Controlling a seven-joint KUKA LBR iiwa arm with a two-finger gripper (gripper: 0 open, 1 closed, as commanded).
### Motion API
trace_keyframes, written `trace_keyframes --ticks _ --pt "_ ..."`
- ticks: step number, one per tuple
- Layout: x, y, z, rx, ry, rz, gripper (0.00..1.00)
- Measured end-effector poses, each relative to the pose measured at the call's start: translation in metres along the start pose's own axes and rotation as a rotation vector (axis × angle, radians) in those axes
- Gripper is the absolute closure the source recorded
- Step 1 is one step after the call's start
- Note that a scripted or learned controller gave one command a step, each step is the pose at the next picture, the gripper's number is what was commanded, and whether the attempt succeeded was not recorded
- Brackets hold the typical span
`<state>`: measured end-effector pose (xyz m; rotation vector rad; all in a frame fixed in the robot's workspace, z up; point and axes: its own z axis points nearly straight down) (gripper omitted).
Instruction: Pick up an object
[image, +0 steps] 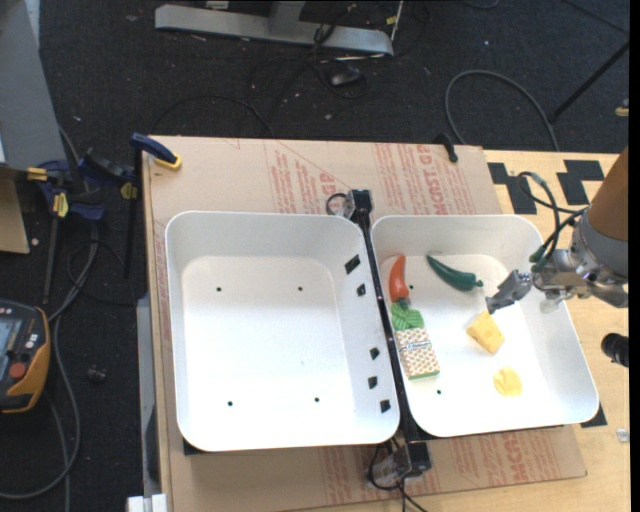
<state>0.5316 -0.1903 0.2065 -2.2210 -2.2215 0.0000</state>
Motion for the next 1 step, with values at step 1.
trace_keyframes --ticks 1 --pt "0.0496 -0.0120 0.1167 0.005 0.001 -0.001 0.00"
